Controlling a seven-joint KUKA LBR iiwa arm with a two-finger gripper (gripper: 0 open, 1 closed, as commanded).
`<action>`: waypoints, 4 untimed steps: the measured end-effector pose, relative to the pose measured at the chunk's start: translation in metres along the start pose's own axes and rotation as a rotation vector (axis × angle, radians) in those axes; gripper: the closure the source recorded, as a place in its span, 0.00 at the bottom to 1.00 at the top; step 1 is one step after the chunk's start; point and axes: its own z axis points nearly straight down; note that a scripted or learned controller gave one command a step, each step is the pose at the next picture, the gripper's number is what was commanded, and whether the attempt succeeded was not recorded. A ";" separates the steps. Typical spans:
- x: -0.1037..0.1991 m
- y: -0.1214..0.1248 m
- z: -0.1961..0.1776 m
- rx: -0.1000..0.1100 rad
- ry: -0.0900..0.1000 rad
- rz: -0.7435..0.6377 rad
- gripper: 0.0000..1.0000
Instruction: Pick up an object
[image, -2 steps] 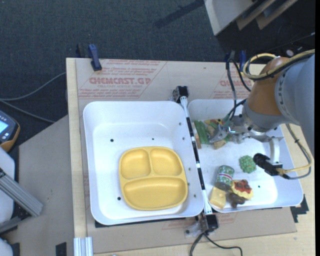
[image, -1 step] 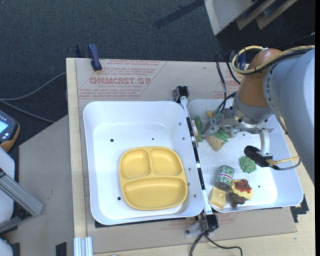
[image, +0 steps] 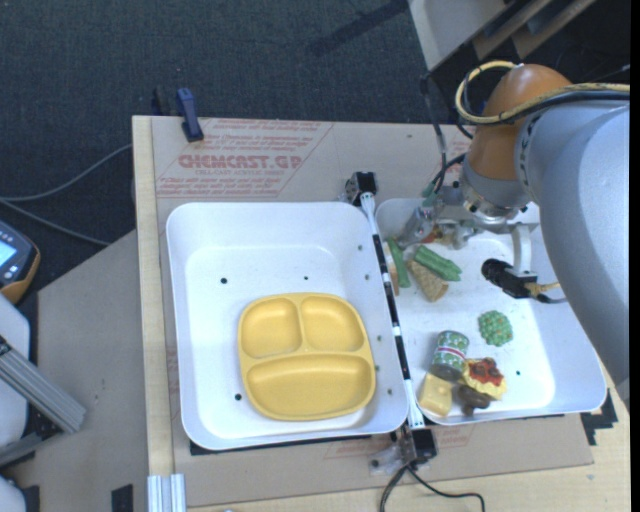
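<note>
overhead, fingers (image: 432, 226) low in right bin (image: 560, 385), by green vegetable (image: 437, 263)

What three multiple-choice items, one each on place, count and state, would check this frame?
1. Where does the yellow plate lie?
A. left bin
B. right bin
C. on the bench

2. How many compartments does the plate have?
A. two
B. three
C. four

3. Where is the gripper?
A. over the plate
B. low in the right bin's far end, by the green pod
C. outside both bins

Answers: 1 A, the plate sits in the left bin. 2 B, two small sections above one wide one. 3 B, the gripper is down in the right bin next to the green pod.
</note>
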 end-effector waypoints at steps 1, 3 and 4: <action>-0.001 -0.001 0.000 0.000 0.001 0.003 0.00; 0.000 -0.001 0.000 0.001 0.000 0.004 0.00; 0.002 -0.002 0.000 0.002 0.000 0.005 0.00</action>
